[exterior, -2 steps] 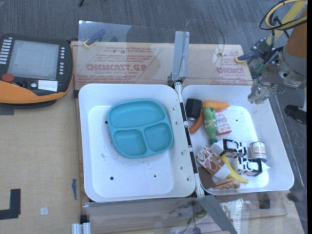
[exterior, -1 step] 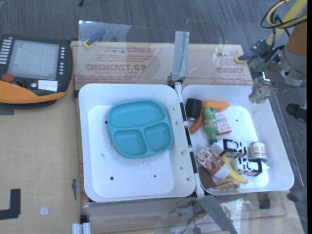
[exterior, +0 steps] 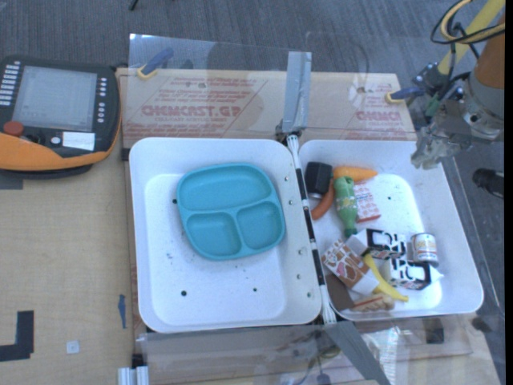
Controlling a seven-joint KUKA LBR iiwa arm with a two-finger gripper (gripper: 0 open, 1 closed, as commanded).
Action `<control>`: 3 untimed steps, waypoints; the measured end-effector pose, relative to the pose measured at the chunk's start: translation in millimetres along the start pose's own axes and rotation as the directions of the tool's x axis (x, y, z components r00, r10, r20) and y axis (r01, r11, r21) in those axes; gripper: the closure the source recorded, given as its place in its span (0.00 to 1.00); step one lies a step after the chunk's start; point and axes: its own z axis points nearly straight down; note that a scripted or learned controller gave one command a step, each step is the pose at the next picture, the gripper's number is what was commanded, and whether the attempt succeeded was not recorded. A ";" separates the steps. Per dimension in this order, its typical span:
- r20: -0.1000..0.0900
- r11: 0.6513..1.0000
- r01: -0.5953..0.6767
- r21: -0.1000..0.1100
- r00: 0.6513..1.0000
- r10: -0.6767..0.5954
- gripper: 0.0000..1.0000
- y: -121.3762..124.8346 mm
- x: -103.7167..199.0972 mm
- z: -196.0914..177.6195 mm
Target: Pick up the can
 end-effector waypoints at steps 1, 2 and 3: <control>0.000 1.000 -0.001 0.006 1.000 0.001 1.00 0.3 -0.6 -5.9; 0.000 1.000 -0.001 0.011 1.000 0.001 1.00 0.7 -1.2 -11.5; -0.001 1.000 -0.002 0.018 1.000 0.002 1.00 1.0 -1.8 -17.0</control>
